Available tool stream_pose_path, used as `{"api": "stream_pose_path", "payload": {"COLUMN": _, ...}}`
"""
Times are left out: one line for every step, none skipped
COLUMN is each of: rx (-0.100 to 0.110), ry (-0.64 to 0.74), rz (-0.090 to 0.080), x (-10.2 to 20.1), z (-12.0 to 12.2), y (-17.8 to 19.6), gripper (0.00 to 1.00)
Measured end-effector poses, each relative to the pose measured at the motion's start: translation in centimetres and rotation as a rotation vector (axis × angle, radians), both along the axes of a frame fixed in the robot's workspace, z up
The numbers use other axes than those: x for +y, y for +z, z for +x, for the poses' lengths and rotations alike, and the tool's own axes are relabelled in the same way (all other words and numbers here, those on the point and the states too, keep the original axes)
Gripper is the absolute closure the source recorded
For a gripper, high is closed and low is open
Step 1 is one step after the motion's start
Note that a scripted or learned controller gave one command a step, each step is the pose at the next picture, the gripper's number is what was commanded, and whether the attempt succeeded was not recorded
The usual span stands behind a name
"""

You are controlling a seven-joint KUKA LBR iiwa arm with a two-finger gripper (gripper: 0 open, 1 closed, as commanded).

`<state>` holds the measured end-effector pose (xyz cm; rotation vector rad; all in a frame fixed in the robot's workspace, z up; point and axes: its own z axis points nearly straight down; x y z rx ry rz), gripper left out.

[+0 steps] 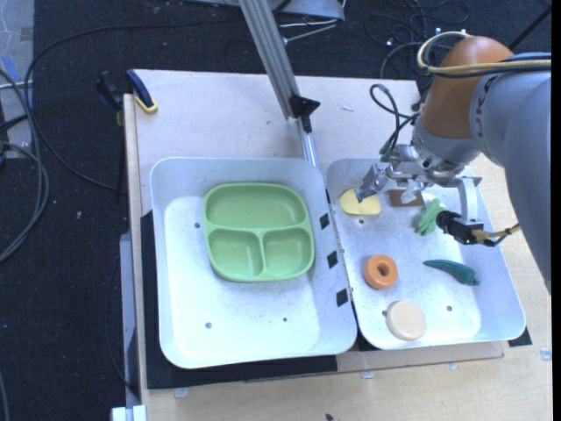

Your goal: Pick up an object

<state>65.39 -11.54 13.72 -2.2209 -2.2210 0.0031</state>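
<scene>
My tool (375, 182) over the right bin (491, 296), beside a yellow piece (360, 203).
Whether my tool is open or closed, I cannot tell (an orange ring (380, 271) lies nearby).

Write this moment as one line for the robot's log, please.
stage: reaching | gripper: over right bin, at yellow piece | nothing seen held | orange ring, cream disc lying loose | green tray in left bin

The green divided tray (259, 231) looks like smooth matt plastic, the two white bins (263, 336) smooth and faintly glossy, the bench (223, 112) pale matt wood.
</scene>
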Motion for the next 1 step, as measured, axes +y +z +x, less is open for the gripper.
{"api": "stream_pose_path", "payload": {"rx": 0.000, "ry": 0.000, "rz": 0.001, "x": 0.07, "z": 0.00, "y": -4.66, "gripper": 0.00}}
